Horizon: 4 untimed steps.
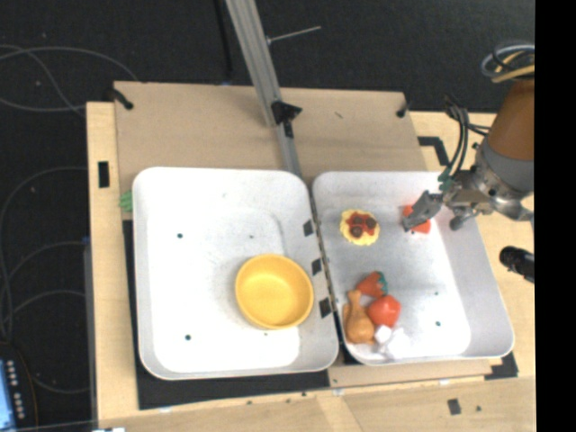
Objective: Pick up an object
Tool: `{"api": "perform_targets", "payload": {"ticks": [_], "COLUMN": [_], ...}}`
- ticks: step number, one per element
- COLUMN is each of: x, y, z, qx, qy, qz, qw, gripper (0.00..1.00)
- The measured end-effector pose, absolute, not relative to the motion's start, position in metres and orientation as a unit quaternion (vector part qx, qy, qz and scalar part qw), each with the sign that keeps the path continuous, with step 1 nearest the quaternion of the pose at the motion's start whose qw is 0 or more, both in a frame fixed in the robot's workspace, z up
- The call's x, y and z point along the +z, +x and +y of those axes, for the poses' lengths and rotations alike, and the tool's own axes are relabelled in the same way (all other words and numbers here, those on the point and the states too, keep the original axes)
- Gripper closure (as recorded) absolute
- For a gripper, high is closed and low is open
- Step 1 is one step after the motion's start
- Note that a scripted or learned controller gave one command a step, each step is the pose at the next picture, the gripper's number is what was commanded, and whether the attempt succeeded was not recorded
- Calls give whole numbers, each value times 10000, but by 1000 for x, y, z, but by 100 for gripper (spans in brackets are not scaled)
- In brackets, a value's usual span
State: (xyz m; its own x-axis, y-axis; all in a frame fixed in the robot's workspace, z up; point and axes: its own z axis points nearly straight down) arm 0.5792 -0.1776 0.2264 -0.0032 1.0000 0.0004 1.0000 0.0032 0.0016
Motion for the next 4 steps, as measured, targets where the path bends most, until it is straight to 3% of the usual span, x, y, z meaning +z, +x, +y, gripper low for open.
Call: {"api": "perform_targets", "payload": {"ticks": [1, 4], "x": [226, 99], "y": [579, 582], "z": [-178, -177], "qx": [9, -21], "qy": [7061, 7081], "qz": [7081, 7061], "qw": [4, 5], "gripper": [0, 0]}}
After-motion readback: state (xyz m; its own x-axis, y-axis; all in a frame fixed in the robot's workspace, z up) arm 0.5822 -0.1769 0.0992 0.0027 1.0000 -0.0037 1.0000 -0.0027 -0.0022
